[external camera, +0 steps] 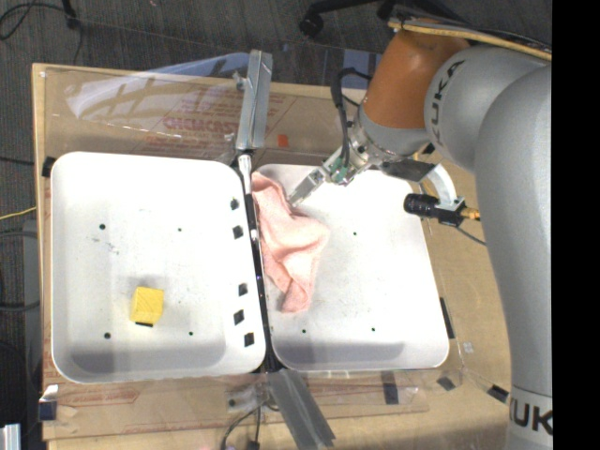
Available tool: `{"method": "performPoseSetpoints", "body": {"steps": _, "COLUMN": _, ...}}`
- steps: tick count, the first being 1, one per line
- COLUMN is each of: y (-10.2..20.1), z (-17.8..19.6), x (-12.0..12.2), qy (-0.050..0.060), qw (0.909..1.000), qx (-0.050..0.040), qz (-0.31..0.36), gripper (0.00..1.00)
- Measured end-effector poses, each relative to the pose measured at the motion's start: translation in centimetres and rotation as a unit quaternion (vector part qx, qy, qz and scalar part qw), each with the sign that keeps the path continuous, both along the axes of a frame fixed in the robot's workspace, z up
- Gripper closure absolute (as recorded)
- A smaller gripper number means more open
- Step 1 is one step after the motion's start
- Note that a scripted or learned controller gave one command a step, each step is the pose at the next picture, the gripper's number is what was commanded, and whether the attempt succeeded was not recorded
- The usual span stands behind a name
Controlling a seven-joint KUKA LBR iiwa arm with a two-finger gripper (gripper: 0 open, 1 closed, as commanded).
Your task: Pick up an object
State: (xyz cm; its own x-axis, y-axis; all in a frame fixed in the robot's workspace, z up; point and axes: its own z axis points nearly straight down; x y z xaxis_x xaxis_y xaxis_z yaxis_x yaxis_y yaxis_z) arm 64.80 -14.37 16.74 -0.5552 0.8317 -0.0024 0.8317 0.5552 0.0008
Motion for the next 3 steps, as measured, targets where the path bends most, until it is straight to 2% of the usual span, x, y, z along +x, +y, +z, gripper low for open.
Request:
{"method": "performPoseSetpoints", "body": {"steps": 1, "y": -0.3, "z": -7.1, "x": -3.2, "qy": -0.003, "qw": 0.9946, "qx": 0.0005, "qz": 0.104, "gripper": 0.0}}
{"method": "performPoseSetpoints", "body": {"steps": 2, "y": -0.3, "z": -6.0, "x": -3.1, "qy": -0.003, "qw": 0.9944, "qx": 0.0001, "qz": 0.106, "gripper": 1.0}}
{"method": "performPoseSetpoints", "body": {"steps": 3, "y": 7.3, "z": 4.6, "x": -1.6, "qy": 0.0, "qw": 0.9989, "qx": 0.0003, "qz": -0.046, "gripper": 1.0}}
